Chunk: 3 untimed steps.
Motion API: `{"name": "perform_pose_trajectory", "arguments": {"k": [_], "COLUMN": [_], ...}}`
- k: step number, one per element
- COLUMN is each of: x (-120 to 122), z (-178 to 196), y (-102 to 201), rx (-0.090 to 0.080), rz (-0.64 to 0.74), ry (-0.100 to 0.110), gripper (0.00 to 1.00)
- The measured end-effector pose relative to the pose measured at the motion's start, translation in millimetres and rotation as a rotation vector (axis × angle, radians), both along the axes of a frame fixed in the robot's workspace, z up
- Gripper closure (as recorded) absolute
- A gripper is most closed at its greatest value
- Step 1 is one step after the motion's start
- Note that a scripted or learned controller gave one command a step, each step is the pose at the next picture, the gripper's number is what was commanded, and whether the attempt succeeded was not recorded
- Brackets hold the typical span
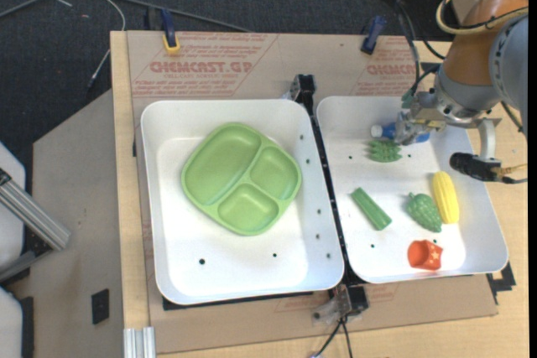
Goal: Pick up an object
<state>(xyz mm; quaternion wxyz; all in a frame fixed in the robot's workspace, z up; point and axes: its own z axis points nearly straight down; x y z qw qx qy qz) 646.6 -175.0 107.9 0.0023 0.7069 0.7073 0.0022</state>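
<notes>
the gripper (409, 127) hovers just beside the small green toy (385, 151); finger state cannot be told. it looks light, bumpy and rigid; grip across its middle

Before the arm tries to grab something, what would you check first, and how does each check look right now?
1. Gripper over a target: ok. It sits at the far end of the right bin, just above the small green leafy item.
2. Whether it is open or shut: cannot tell, the wrist hides it.
3. Target free of neighbours: not ok. A blue item lies right behind the leafy one.
4. Other pieces out of the way: ok. The green stick, green lump, yellow corn and red piece lie nearer the camera.
5. Left bin: ok. The green divided plate rests flat inside.
</notes>
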Motion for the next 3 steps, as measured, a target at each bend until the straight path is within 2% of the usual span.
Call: {"name": "perform_pose_trajectory", "arguments": {"k": [1, 3], "x": [6, 13], "z": [56, 152], "y": [10, 0], "rx": [-0.002, -0.002], "rz": [0.002, 0.001], "ry": [-0.002, -0.001], "gripper": [1.00, 1.00]}}
